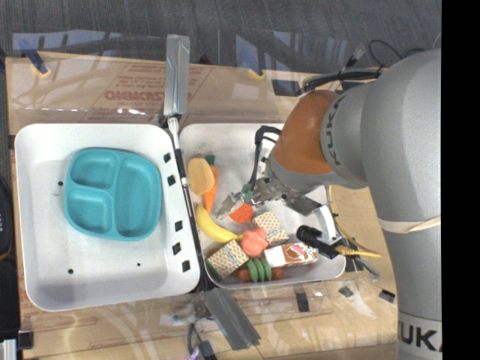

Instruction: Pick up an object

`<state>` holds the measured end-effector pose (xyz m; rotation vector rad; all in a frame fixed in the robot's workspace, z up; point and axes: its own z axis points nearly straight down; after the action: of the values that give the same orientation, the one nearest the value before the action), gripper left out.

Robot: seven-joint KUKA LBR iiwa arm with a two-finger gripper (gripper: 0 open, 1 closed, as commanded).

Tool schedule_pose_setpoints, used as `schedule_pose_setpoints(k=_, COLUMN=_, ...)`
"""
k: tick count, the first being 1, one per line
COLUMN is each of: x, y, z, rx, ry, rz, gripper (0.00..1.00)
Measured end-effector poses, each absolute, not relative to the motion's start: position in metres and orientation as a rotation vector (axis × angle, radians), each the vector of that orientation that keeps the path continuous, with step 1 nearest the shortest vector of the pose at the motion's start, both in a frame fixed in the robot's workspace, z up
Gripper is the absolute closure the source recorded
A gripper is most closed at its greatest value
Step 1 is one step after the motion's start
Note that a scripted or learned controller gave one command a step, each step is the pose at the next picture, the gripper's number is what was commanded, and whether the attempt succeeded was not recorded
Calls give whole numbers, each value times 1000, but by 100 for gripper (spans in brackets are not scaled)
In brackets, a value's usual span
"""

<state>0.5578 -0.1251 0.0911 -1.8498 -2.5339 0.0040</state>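
Your pincer (250,196) hangs in the right bin (225,137), directly over the small orange-red piece (241,213). Whether it is clenched or released, you cannot tell; banana (212,227) just left.

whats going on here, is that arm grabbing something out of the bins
A grey robot arm is reaching into the right bin, which holds a jumble of toy food: a banana, a carrot, a few small boxes and more. Its claw is down among them, just above a small orange-red piece, but nothing can be seen held in it. The left bin holds a teal divided plate, untouched.
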Motion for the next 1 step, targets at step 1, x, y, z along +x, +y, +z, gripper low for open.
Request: schedule_pose_setpoints(k=1, x=558, y=-125, z=101, rx=-1846, ry=-2535, rz=4, gripper=100)
